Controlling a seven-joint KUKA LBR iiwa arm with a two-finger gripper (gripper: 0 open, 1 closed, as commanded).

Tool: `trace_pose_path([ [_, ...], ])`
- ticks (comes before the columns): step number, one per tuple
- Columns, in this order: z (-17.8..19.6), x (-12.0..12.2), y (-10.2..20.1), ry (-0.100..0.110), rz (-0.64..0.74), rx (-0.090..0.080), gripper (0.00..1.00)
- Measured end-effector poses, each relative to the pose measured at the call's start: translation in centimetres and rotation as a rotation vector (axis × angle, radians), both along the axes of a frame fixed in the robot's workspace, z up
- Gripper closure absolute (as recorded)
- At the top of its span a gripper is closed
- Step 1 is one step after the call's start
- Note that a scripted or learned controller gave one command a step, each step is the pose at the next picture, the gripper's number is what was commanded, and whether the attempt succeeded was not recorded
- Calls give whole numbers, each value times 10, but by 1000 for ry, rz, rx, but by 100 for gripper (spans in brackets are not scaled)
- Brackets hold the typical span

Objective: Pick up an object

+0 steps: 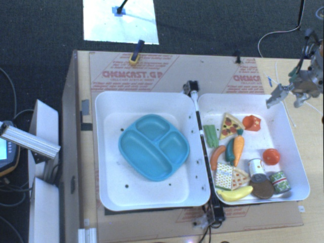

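A camera looks down at a slant on a table (pixel 152 67) carrying two shallow white bins side by side. The left bin (pixel 114 186), in the centre of the frame, holds a light blue divided plate (pixel 153 147).

The right bin (pixel 293 146), at centre right, holds a crowd of small toy foods. Near its top are a pizza slice (pixel 231 126) and a red piece (pixel 251 122). Along its left wall lies a green stick (pixel 210 135). In the middle, an orange carrot (pixel 238 150) lies just beside a sausage-like piece (pixel 217 156). A red tomato (pixel 271 156) sits toward the right. Along the bottom edge a yellow banana (pixel 234 194), a brown round disc (pixel 262 189) and a small can (pixel 257 167) are packed close together.

The gripper (pixel 284 94) hangs at the upper right of the frame, over the top right corner of the right bin and apart from every toy. It carries nothing; whether it is spread or pressed together cannot be made out.

The likely risk is the crowding. A descent into the bottom cluster could jam on neighbouring pieces or knock them aside, and the rounded toys could roll away. The bin wall could also block a grab at its edge.
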State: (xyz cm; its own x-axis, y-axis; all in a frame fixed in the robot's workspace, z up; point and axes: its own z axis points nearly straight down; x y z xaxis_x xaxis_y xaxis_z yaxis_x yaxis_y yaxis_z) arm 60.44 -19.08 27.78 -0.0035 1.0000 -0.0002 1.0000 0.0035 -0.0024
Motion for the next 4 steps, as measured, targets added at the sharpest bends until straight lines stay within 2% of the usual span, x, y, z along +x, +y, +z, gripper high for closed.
trace_pose_path([
  [1,-136,-23,24,3,-2,2,0],
  [2,-192,-41,109,3,1,2,0],
  [3,-197,16,74,0,1,0,0],
  [4,-196,-23,76,0,-1,1,0],
])
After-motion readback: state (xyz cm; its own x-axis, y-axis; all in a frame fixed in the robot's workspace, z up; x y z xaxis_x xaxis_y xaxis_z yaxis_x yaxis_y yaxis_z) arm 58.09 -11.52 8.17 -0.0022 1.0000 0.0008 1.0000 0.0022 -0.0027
